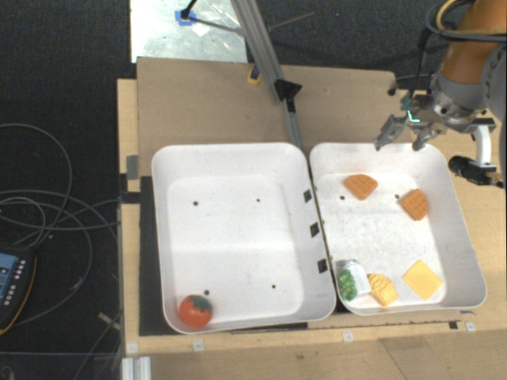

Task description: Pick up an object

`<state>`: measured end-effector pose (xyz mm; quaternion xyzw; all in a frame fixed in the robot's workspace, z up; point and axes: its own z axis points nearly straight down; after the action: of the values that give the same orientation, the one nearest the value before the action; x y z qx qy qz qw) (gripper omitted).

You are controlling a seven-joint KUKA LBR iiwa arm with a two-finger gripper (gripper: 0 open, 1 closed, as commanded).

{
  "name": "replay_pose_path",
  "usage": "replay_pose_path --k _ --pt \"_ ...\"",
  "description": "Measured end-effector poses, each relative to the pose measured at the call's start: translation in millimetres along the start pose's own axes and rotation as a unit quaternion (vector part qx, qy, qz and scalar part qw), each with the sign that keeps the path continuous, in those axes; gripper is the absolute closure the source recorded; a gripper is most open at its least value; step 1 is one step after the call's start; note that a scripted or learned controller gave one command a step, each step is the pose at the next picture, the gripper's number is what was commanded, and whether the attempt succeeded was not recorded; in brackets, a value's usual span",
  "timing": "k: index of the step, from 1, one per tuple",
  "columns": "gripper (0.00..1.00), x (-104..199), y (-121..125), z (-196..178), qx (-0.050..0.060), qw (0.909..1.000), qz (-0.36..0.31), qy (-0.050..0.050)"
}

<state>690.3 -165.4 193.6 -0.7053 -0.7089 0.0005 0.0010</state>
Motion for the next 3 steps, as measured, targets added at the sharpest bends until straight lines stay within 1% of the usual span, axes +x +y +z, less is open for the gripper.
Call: replay_pose_path --k 1,2,3 --pt "0.0 0.0 1.0 -3.0 -0.002 1.0 -0.001 -0.001" --pt "0.0 -8.4 -1.7 43.2 0.0 1.0 0.002 -0.001" --pt "0.0 -15.6 -8.5 91.6 -0.001 1.0 0.002 -0.001"
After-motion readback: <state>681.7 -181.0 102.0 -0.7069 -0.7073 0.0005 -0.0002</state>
